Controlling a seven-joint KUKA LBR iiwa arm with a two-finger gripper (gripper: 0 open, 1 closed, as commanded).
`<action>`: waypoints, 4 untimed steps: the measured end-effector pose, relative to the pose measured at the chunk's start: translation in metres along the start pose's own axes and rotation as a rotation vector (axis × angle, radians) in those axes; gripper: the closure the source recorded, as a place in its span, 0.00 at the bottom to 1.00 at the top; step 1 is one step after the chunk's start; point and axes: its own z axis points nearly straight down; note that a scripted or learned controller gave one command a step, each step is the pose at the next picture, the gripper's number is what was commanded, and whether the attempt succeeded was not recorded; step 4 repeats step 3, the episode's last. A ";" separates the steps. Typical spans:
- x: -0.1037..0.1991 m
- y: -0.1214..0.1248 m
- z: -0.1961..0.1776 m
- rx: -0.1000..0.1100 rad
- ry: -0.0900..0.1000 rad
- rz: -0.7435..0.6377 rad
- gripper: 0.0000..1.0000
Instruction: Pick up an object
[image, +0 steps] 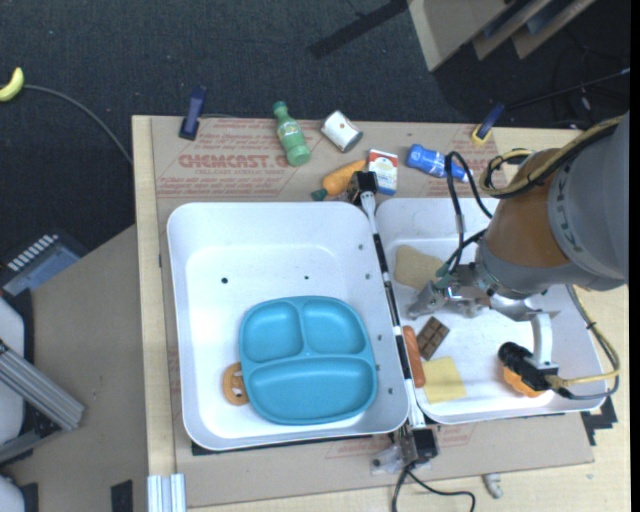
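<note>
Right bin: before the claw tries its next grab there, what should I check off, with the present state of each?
1. Claw is over the right bin: ok.
2. A target lies close: the brown chocolate piece sits just below the claw: ok.
3. Claw holding anything: cannot tell, its tips are too blurred.
4. Neighbours crowd the target: the hot dog and yellow block lie close: not ok.
5. Black cable drapes over the bin's far side near the wrist: not ok.
</note>
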 end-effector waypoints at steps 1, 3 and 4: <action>-0.001 -0.055 0.000 0.004 0.001 0.001 0.00; 0.042 -0.001 -0.101 0.000 0.001 -0.001 1.00; 0.042 -0.001 -0.101 0.000 0.001 -0.001 1.00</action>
